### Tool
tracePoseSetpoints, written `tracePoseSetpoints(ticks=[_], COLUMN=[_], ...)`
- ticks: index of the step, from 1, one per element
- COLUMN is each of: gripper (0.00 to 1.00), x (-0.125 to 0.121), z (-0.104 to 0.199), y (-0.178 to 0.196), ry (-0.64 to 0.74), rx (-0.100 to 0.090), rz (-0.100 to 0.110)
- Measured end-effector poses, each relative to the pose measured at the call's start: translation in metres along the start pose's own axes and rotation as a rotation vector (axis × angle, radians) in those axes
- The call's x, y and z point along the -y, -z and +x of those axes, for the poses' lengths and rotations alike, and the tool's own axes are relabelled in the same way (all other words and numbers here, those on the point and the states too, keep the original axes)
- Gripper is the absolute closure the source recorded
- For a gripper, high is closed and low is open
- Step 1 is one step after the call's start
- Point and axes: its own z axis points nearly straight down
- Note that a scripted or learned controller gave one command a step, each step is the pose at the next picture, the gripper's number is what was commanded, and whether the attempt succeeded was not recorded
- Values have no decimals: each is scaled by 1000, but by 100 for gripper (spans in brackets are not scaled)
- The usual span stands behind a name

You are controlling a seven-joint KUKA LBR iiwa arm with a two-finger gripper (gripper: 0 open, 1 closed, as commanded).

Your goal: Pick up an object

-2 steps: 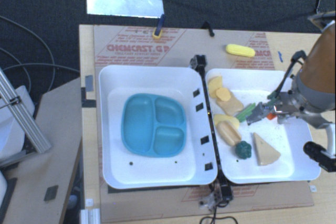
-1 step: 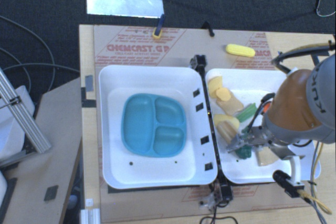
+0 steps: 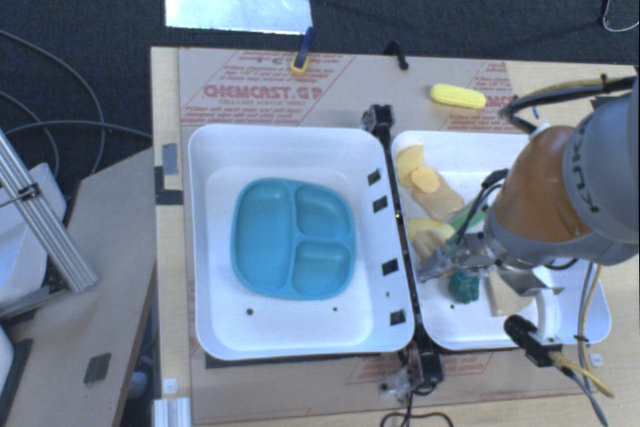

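Gripper [image 3: 447,263] low in right bin [image 3: 590,320], finger state unclear; risk: crowded yellow pieces [image 3: 428,233] and teal object [image 3: 463,287] deflect grasp.

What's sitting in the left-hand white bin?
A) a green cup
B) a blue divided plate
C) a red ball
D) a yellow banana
B: a blue divided plate with three compartments lies flat in the middle of the left bin.

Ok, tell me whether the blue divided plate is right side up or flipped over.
Right side up. The blue divided plate lies flat in the left bin, and its three compartments show as hollows facing the camera.
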Motion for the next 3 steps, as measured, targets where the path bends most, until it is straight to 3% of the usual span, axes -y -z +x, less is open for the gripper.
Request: tracePoseSetpoints(ticks=[1,2,3], gripper=[0,0,0], x=[11,-6,-13], z=[-21,0,72], y=[1,1,69], ry=[-6,1,-5], rx=[0,0,1], rz=[2,-1,2])
